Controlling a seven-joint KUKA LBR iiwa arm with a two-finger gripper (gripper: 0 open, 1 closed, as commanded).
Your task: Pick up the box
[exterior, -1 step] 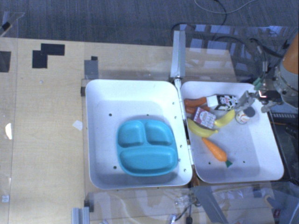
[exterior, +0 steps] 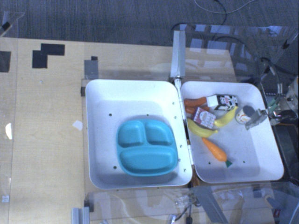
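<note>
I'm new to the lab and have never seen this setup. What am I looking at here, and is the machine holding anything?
One camera looks down at a slant on a bench with two white bins. The left bin holds a blue divided tray. The right bin holds toy food: a banana, a carrot, a sausage, a small box and a packet. The gripper of a robot arm reaches in from the right, apart from the box. Nothing shows between its fingers.
</note>
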